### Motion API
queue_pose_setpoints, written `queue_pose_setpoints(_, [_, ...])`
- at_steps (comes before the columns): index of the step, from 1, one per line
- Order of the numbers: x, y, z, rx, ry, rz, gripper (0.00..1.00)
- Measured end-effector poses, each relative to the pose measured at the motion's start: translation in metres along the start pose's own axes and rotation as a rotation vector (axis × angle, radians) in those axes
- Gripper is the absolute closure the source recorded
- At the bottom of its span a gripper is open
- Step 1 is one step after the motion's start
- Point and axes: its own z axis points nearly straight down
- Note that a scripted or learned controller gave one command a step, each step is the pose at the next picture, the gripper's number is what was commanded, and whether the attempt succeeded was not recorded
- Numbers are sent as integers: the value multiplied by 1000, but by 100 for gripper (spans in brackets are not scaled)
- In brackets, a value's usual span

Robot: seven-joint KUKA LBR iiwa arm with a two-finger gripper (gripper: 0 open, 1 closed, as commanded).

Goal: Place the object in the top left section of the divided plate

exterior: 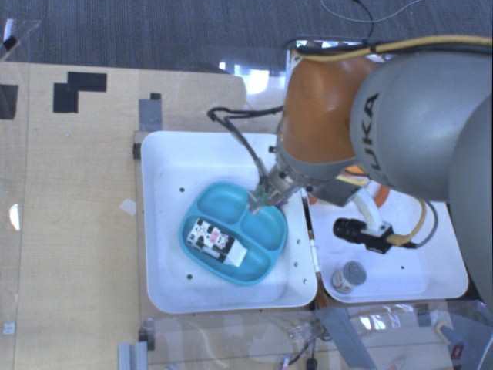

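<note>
Two shallow white bins sit side by side on the worktop [69,206]. Nearest the viewer, at the lower edge of the right bin [431,280], stands a small jar [350,276] with a grey lid, upright and well apart from the work.

In the left bin [166,284] lies a blue divided plate [219,206], set at a slant. A flat black-and-white packet [216,241] – judged to be the task's object – lies in the plate's lower-left compartment, along the rim. The compartment toward the upper left of the frame is bare.

Just beyond, the gripper [264,199] hangs over the plate's upper-right edge, near where the dividers meet. Whether it is open or closed cannot be told from this angle, and nothing can be seen held in it. The grey arm with its orange band covers the upper right of the frame.

Step in hand, as judged: reaching for the packet. To do it well, the gripper should shift toward the lower left of the frame, centre over the packet, and align across its short side. The packet lies flat, so a low approach is needed – yet without pressing on the plate, which may slide. Lift clear of the divider before crossing.

Farthest, black marks [77,89] lie on the worktop at upper left.
</note>
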Motion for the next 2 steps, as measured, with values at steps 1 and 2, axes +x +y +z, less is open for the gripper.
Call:
queue_pose_setpoints(1, [9,-40,107,4,3,-81,100])
queue_pose_setpoints(2, [4,-40,-37,-3,-2,-308,100])
